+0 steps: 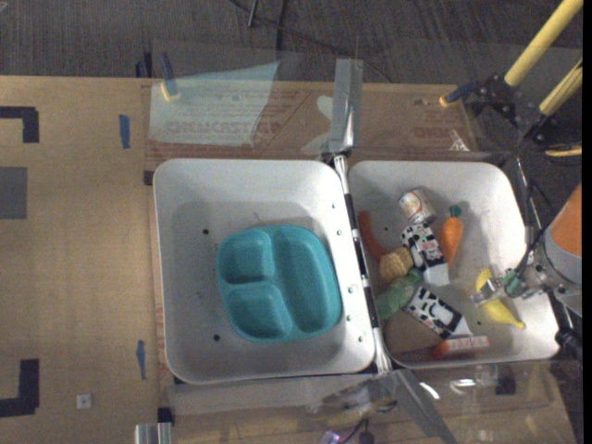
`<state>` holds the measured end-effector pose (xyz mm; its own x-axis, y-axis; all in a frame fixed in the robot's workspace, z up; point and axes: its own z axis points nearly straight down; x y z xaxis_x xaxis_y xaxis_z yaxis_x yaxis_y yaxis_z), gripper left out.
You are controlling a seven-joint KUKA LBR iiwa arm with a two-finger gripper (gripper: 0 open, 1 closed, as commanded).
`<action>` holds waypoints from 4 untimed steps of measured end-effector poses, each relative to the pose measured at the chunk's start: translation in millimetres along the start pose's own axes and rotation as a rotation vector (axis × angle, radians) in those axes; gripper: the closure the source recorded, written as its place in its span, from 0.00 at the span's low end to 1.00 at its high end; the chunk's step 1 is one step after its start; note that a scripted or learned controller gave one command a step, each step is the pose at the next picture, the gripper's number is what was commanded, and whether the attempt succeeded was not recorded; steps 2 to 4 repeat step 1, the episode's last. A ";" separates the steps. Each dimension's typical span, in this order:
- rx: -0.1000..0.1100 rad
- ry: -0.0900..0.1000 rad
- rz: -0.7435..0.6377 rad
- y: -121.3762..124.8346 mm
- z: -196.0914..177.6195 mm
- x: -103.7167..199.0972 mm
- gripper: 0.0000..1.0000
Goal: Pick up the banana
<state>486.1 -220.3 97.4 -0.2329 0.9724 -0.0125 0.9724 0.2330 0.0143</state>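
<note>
The banana [500, 314] is yellow and lies near the right wall of the right bin [481, 176]. One end shows at the upper left and the other at the lower right. My gripper [508, 287] is low over the banana's middle and hides that part. The grey arm with its orange band [566, 237] comes in from the right edge.
The right bin also holds a carrot [450, 235], a can [415, 203], two cow-patterned cartons [424, 245] [434, 311], a green item [398, 294] and a red stick [459, 345]. A teal divided plate [277, 282] lies in the left bin [185, 211].
</note>
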 end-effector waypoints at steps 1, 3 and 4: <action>0.016 0.012 0.029 35.3 -107.1 33.7 1.00; 0.016 0.012 0.029 35.3 -107.1 33.7 1.00; 0.016 0.012 0.029 35.3 -107.1 33.7 1.00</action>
